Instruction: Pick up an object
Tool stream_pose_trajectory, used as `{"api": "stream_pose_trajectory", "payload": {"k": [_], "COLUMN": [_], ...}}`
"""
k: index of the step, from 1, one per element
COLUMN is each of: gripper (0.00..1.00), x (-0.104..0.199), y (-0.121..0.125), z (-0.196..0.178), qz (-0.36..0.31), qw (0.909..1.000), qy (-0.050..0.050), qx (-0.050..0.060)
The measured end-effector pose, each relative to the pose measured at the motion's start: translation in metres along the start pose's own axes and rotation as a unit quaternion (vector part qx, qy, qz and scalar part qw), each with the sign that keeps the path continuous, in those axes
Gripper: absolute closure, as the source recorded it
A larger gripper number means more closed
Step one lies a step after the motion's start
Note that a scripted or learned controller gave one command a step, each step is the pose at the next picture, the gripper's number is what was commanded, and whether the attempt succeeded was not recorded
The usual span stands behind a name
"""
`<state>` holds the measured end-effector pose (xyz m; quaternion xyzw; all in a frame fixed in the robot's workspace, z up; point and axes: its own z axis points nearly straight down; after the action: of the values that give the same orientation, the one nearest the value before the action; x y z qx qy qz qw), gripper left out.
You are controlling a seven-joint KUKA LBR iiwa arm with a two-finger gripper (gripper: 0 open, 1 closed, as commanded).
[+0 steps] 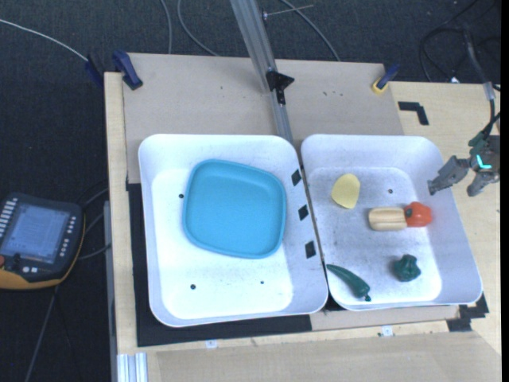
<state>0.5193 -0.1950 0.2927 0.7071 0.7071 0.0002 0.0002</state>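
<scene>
Fingers of the gripper (463,180) are spread apart and hold nothing, hanging at the right rim of the right bin (457,237), well apart from every object. Inside that bin lie a yellow piece (346,191), a tan block (387,219) touching a red piece (418,214), a dark green lump (406,268) and a green pepper (350,281) by the front wall. Going for the tan block risks nudging the red piece alongside; the pepper's place against the wall could block one finger. The left bin (159,213) holds a blue plate (235,208).
</scene>
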Motion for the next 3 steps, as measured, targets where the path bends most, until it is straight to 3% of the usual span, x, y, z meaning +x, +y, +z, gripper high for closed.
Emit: {"api": "stream_pose_trajectory", "payload": {"k": [1, 3], "gripper": [0.0, 0.0], "x": [0.0, 0.001], "y": [0.0, -0.005], "z": [0.0, 0.105], "qz": [0.0, 0.0], "qw": [1.0, 1.0], "qy": [0.0, 0.0], "qx": [0.0, 0.002]}}
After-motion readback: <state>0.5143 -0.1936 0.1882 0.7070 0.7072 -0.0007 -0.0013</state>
